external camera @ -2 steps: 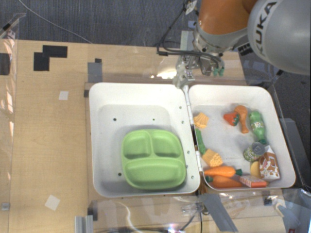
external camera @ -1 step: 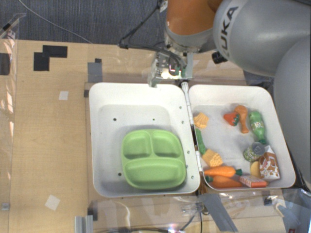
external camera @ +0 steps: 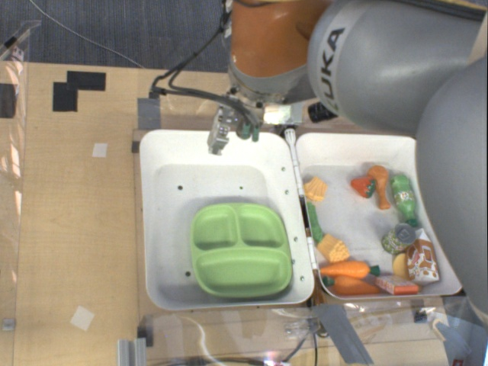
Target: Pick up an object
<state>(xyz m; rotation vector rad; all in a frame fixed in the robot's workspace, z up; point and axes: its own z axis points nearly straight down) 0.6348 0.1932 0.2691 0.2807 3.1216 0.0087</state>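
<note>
My gripper (external camera: 232, 132) hangs over the far edge of the left bin (external camera: 164, 166), under the orange band of the arm. Something small and dark green shows at its tip, and I cannot tell what it is. A green divided plate (external camera: 240, 250) lies in the near half of the left bin. The right bin (external camera: 343, 162) holds several small items: a yellow wedge (external camera: 315, 189), a green bottle (external camera: 404, 197), a carrot (external camera: 347, 270), a grey can (external camera: 396, 239) and a snack bag (external camera: 422, 261).
A raised rim (external camera: 299, 197) divides the two bins. A thin green stick (external camera: 313, 221) lies along the right bin's left wall. The arm's grey body (external camera: 427, 75) looms over the right bin's far right. Wooden bench (external camera: 69, 204) stretches to the left.
</note>
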